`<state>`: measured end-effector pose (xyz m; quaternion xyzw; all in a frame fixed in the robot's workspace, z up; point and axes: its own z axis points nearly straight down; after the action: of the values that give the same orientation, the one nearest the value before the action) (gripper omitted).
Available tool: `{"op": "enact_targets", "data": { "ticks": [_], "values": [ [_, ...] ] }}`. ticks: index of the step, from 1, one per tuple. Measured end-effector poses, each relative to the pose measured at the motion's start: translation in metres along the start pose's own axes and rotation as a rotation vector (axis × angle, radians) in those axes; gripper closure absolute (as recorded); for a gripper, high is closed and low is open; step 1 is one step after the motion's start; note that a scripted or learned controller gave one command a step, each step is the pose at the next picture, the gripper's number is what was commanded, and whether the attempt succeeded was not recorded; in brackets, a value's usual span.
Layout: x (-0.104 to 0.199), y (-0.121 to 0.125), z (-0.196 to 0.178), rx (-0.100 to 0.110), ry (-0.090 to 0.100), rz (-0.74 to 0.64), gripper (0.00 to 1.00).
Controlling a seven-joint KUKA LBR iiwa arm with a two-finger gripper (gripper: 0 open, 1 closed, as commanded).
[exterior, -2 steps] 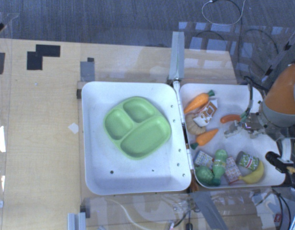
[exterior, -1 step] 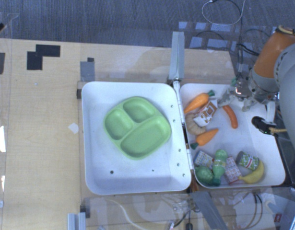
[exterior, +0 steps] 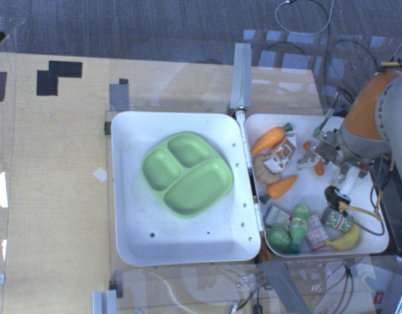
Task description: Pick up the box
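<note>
1. camera view: the grey arm with its orange band (exterior: 370, 106) reaches in over the right edge of the right shallow white bin (exterior: 377, 244).
2. the two-finger gripper (exterior: 320, 150) hangs over the upper right part of that bin; whether it is released or clenched cannot be told.
3. the small white and brown box (exterior: 282, 154) lies tilted near the bin's upper left corner, apart from the gripper, just below a large orange toy carrot (exterior: 268, 139).
4. a smaller orange carrot (exterior: 281, 187) lies near the bin's left edge, below the box.
5. a green bottle (exterior: 298, 222) and a yellow banana (exterior: 345, 239) lie along the bin's bottom edge.
6. the left white bin (exterior: 132, 241) bears a green three-part plastic plate (exterior: 187, 173) at its middle.
</note>
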<state>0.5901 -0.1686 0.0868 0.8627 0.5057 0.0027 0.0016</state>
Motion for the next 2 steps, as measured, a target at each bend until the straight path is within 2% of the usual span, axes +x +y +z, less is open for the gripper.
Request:
{"op": "enact_targets", "data": {
  "ticks": [1,2],
  "values": [
    [0.001,0.002,-0.009,-0.002,0.0,-0.008,1.0],
    [0.015,0.058,-0.218,-0.002,-0.002,-0.124,1.0]
  ]
}}
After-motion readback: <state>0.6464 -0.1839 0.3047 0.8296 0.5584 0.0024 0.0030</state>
